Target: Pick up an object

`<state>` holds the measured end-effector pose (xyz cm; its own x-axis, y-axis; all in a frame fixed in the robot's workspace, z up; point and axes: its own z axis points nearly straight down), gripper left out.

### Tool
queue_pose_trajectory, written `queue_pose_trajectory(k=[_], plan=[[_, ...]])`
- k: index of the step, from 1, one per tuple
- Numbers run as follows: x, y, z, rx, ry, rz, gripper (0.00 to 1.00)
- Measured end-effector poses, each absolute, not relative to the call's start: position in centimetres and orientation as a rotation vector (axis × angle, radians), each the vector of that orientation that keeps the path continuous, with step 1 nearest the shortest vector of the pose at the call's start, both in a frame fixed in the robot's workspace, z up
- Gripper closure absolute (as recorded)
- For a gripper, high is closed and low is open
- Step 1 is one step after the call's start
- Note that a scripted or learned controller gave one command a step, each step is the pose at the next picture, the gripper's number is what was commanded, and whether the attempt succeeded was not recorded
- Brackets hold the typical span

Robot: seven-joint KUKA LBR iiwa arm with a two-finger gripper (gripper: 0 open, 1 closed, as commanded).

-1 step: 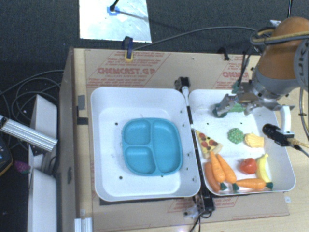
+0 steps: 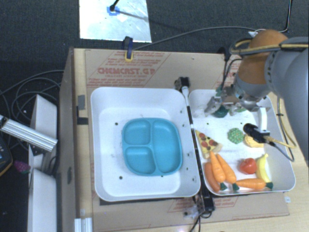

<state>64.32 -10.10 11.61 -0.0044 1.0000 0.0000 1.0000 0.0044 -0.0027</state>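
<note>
Although partly hidden beneath the gripper [image 2: 223, 105], a small dark teal object [image 2: 221, 112] sits near the far-left corner of the right bin [image 2: 285, 180]. It looks like light, rigid moulded plastic, smooth and liable to slip; a hold across its narrow width seems soundest. The fingers straddle it, apparently parted; no firm hold is evident. Nearer the camera from the teal object lie a knobbly green piece [image 2: 235, 135], a pizza slice [image 2: 207, 143], glossy carrots [image 2: 221, 167], a tomato [image 2: 247, 165] and a banana [image 2: 263, 167]. Left of it, the other bin holds a blue divided plate [image 2: 151, 146].
</note>
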Motion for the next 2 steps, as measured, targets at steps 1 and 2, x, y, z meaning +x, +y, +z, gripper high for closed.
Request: queue_pose_trajectory(k=[1,2], plan=[[66.9,-12.1,8.8,-2.213,-2.219,0.005,0.00],[67.0,-12.2,10.0,-2.213,-2.222,0.003,1.00]])
